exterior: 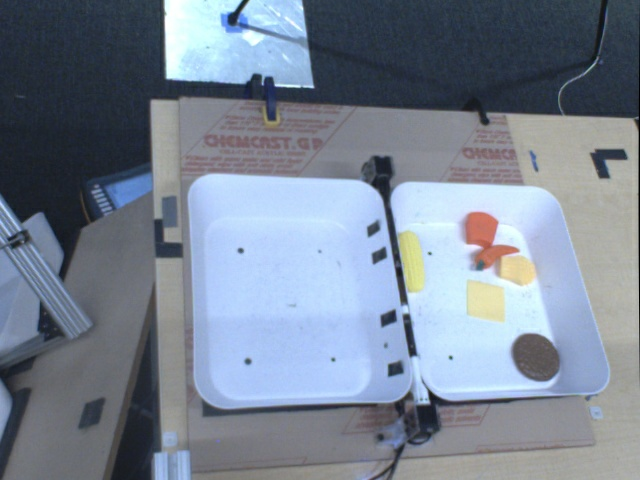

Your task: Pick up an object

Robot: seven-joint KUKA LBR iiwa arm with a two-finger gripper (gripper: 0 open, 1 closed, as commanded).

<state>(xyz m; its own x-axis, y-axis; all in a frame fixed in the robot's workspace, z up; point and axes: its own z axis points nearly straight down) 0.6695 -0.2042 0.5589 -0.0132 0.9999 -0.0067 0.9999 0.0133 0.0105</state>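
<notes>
The right bin [575, 268] holds several small objects. A yellow corn cob [411, 260] lies along its left wall. An orange wedge [480, 228] sits at the back, with a small carrot-like piece [493, 256] just in front of it. Beside that rests an orange-yellow cheese chunk [518, 270]. A flat yellow square slice [487, 301] lies near the middle, and a round brown cookie [536, 357] sits at the front right.
The left bin [215, 368] stands beside the right one, joined by black clips [389, 318] along the shared wall. Both rest on a cardboard sheet [270, 138] on the wooden bench. A metal plate [237, 26] lies on the floor behind.
</notes>
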